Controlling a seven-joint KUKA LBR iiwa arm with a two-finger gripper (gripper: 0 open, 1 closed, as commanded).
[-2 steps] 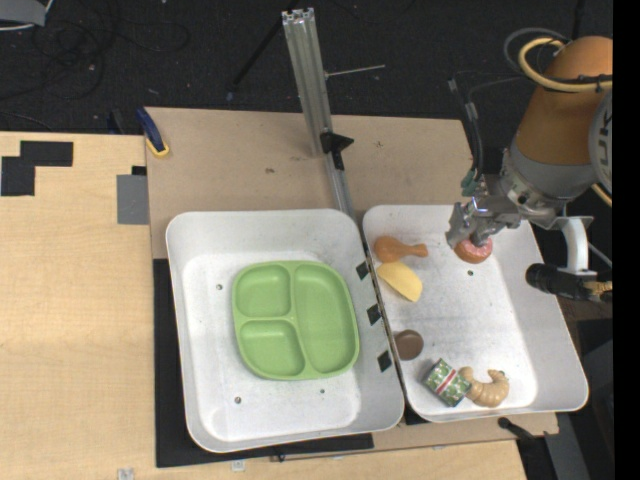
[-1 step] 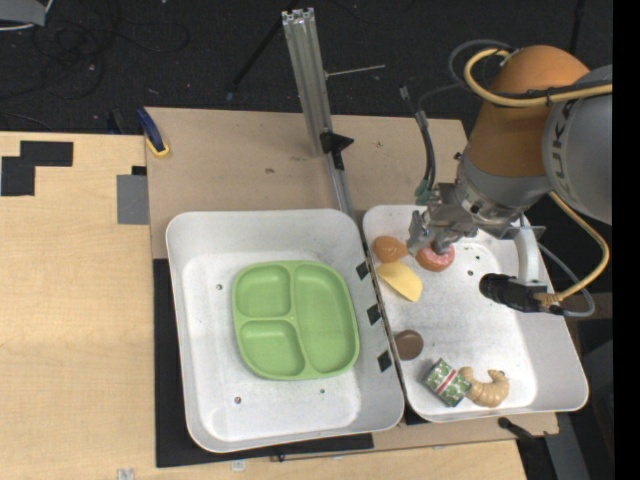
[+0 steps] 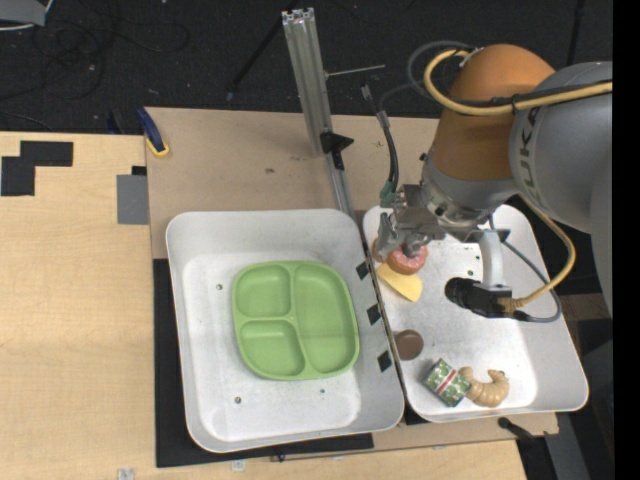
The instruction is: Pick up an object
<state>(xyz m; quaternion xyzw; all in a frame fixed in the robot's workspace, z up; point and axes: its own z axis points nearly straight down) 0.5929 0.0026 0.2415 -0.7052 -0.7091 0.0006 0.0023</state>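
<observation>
Nearest, in the right bin [image 3: 560, 388], lie a green carton [image 3: 443, 381], a tan croissant [image 3: 489, 387] and a brown disc [image 3: 408, 344]. Farther back, a yellow wedge [image 3: 402, 285] touches a pink doughnut [image 3: 408, 259]. The gripper [image 3: 398, 245] sits over the doughnut, grasping it between its fingers.

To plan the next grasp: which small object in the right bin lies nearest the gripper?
The pink round object, directly at the gripper; the yellow wedge lies just beyond it.

- A robotics lab is showing here: a grey and orange robot arm [image 3: 520, 128] is reaching over a wooden worktop [image 3: 70, 298].
- Two white bins [image 3: 200, 268] are sitting side by side.
- A metal post [image 3: 310, 78] is standing behind them, with cables [image 3: 100, 28] lying on the dark floor.
</observation>
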